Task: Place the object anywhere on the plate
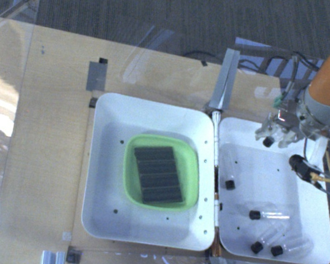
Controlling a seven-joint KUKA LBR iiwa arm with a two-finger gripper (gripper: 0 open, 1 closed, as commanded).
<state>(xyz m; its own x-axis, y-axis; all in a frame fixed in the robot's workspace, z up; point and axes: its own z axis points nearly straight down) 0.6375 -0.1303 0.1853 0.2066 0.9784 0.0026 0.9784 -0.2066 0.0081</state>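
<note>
- The plate (131, 154), green with a raised rim, sits in the middle of the left bin (106, 144).
- A dark ribbed block (158, 175) lies flat on the plate, inside the rim and turned a little askew. If this is the task's thing, as I judge it to be, then the placing is done.
- The claw (279, 135) hangs over the far end of the right bin (243, 148), well apart from the plate. No thing shows between its tips. Whether it is released or clenched I cannot tell — it is too small and blurred here.
- In the right bin lie a few clear vials with black tops: one (268, 215) near the middle and two more (275, 249) at the near edge. A small black cap (229, 184) sits by the wall next to the left bin. None of them touches the claw.
- The tabletop (39, 139) around the bins is bare wood.
- What is left, by my reading, is little or nothing — the block rests where the task wants it. If a vial was meant instead, the pick has not yet been made.
</note>
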